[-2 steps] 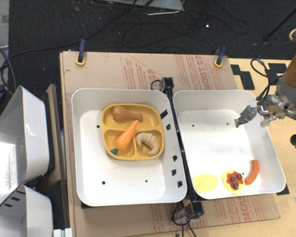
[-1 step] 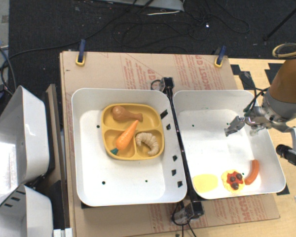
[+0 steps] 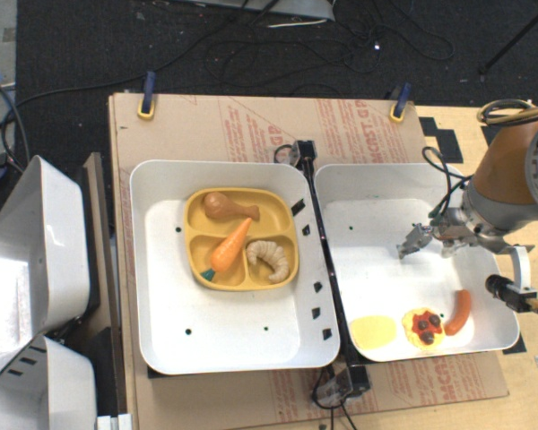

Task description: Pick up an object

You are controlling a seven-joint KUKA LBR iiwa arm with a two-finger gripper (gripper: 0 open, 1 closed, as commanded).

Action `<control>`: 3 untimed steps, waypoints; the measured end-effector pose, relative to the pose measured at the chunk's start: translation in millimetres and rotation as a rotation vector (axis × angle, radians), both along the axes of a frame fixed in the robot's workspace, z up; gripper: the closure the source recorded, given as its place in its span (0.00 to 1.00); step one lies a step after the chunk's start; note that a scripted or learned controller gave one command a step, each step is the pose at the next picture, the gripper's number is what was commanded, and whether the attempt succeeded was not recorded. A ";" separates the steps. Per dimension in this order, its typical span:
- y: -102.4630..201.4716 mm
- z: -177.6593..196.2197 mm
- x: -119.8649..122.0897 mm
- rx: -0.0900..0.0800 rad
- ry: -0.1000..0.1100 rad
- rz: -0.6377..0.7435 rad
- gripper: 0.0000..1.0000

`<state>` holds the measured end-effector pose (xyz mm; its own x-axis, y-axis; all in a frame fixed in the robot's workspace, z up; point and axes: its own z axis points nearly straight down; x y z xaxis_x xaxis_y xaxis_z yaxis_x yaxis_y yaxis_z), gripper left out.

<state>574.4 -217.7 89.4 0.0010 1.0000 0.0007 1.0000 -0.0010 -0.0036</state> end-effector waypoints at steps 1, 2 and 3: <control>-0.3 13.4 1.6 -0.002 -0.006 0.000 1.00; 4.0 67.5 -6.2 -0.003 -0.009 0.002 1.00; 10.5 113.5 -8.3 -0.003 -0.009 0.004 1.00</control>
<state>566.1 -207.1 202.9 -0.0032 1.0000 -0.0021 1.0000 0.0032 0.0058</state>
